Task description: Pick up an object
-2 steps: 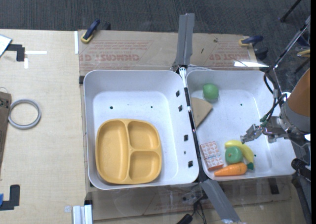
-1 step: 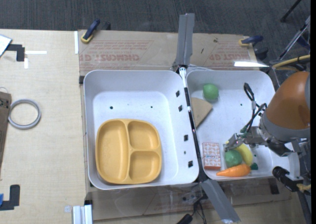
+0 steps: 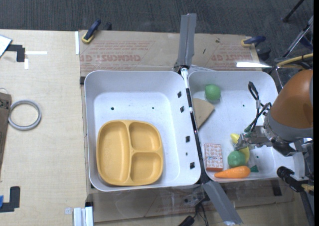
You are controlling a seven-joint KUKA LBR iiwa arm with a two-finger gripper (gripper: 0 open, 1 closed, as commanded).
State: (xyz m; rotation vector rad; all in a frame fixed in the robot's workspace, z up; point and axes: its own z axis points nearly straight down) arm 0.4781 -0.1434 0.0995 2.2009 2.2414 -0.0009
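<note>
At about four o'clock in the right bin [image 3: 227,78], the gripper [image 3: 243,142] hovers amid a yellow piece [image 3: 235,138], green ball [image 3: 236,158] and carrot [image 3: 232,172]; its opening I cannot tell. Crowding risks a glancing, empty grasp.

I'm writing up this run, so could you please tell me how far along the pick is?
Done: the gripper has reached into the right bin, low beside a green ball and a yellow piece. In hand: nothing visibly gripped. Left: closing on an item and lifting it; the carrot and small box lie untouched.
</note>
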